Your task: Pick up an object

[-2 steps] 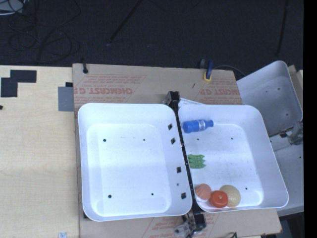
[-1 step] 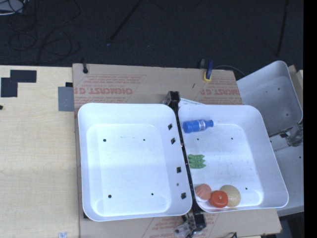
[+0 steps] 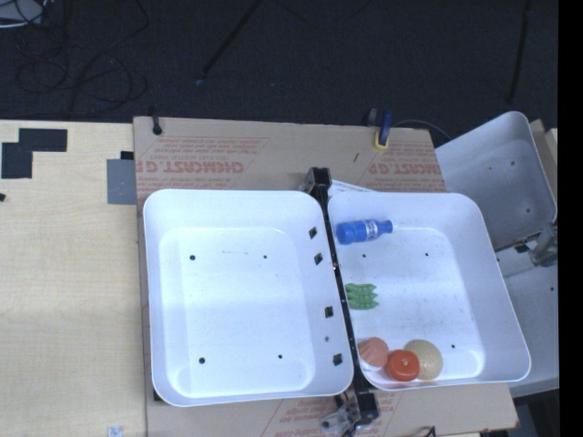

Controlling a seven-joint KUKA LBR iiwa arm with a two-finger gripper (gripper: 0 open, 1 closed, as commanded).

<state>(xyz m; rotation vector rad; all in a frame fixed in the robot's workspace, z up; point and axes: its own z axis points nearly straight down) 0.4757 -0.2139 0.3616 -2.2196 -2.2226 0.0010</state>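
White plastic bins sit side by side on a cardboard-topped bench. The right bin holds a blue bottle near its far edge, a green piece mid-left, and a red tomato between pink and tan items

- Bench: pale wood, w/ brown cardboard sheet on its right part.
- On cardboard: left white bin & right white bin, side by side, touching.
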